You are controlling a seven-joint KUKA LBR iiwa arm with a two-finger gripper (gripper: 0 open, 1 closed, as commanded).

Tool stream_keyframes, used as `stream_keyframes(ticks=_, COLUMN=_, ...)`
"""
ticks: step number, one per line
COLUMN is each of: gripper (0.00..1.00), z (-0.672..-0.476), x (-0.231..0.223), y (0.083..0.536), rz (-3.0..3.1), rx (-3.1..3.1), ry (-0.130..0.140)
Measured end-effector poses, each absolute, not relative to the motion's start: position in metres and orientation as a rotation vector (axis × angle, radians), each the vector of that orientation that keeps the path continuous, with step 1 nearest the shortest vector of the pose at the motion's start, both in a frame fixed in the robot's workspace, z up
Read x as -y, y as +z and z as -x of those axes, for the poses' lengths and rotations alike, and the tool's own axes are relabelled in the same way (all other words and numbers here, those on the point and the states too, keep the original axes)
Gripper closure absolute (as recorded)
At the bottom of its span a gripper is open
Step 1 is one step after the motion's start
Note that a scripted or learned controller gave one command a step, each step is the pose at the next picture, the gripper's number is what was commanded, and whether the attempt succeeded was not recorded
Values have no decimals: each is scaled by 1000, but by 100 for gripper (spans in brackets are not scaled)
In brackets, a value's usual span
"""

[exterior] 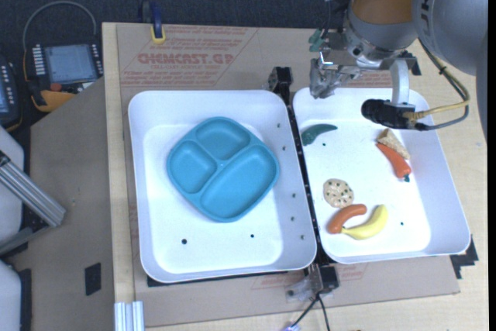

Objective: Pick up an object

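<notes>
nearest us, a banana [369, 224] lies in the right bin [442, 198], touching a sausage [344, 217], cookie [338, 191] just above. beyond the cookie sits a teal piece [318, 133]. our gripper [323, 86] hangs over the bin's far rim, fingers parted, grasping nothing.

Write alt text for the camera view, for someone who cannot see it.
A grey robot arm with an orange band reaches in from the right, its gripper hovering over the far edge of the right white bin, which holds a teal piece, carrot, cookie, sausage and banana. The left bin holds a blue divided plate.
</notes>
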State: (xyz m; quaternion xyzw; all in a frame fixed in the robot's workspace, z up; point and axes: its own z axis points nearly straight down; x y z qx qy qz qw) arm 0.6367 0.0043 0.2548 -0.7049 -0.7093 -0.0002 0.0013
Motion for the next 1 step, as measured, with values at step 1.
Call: stream_keyframes(ticks=1, gripper=100, z=-630, x=-54, y=236, rz=2213, rx=2225, ry=2)
